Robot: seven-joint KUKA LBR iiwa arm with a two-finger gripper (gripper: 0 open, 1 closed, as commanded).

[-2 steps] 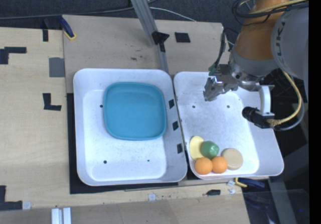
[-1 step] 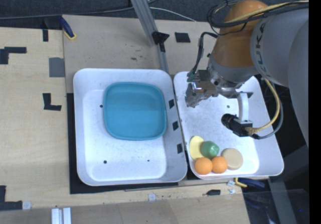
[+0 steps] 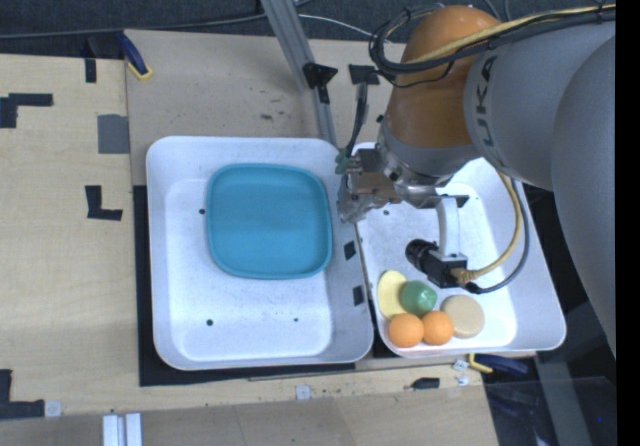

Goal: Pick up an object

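White letters "UK" read on the arm (image 3: 520, 84) at upper right, the rest cut off. The gripper (image 3: 352, 196) sits mid-frame over the bins' shared edge. Fruit (image 3: 428, 312) clusters at lower right in the right bin (image 3: 535, 319); a blue plate (image 3: 268, 220) lies in the left bin (image 3: 180, 264).

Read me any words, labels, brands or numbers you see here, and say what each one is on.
"UK": dark letters running down the grey arm, beside its orange band; the rest of the word is cut off by the arm's curve.
No readable text on the left bin, the right bin, the blue plate or the bench.
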